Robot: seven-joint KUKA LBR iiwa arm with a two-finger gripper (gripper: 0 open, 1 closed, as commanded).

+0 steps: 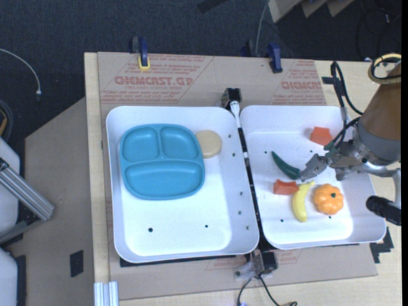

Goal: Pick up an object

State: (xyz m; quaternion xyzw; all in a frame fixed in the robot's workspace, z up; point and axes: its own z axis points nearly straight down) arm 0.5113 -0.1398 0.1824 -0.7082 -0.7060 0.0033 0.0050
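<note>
- Candidate objects sit clustered in the right-hand shallow white bin (280,234): curved yellow plastic banana (300,204), small orange plastic pumpkin (329,199) just beside it, flat red wedge-shaped piece (285,187) touching or nearly touching the banana's upper end, dark green pepper-like piece (285,164) above that, orange-red block (320,135) apart near the back wall.
- Pincer (317,168) hangs low above the banana's top end, between the green piece and the pumpkin. Nothing visible between its fingers; how far they are spread I cannot tell from this angle.
- Risk: crowding. A finger descending here likely lands on a neighbour and pushes it aside, or clips two items.
- Risk: banana and pumpkin are rounded and smooth; an off-centre close probably squirts them out.
- Risk: the red wedge lies flat, leaving little to grip.
- Left white bin (178,234) holds a blue compartment tray (162,161) and a tan round disc (208,143), well apart from the pincer.
</note>
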